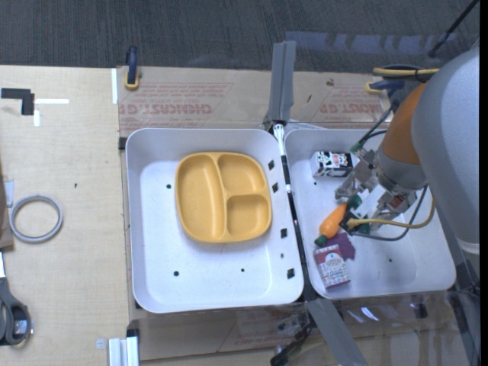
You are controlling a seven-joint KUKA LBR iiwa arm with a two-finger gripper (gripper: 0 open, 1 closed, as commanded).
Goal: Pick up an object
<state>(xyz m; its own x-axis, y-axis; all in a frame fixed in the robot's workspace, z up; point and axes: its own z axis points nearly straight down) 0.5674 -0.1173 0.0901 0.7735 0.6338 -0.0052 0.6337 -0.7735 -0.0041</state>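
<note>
From above, the gripper [357, 201] hangs low in the right bin [404, 269], just beside the orange carrot [332, 220], apparently lining up a grasp; whether its fingers are apart or together I cannot tell. A maroon carton [333, 262] lies nearer, a cow-print carton [332, 162] farther. The left bin [152, 273] holds a yellow divided plate [223, 197].

**A:** what kind of place is this, someone's kitchen?

**B:** nah, a robotics lab. Big grey arm [457, 128] with loose cables [393, 223], two white bins [145, 227] clamped side by side on a plywood worktop [61, 158], dark carpet [191, 14] behind.

**A:** and the random stuff on the left?

**B:** tape roll [34, 218], scissors [11, 319], a clamp [132, 67]. Test rig clutter, not a home.
</note>
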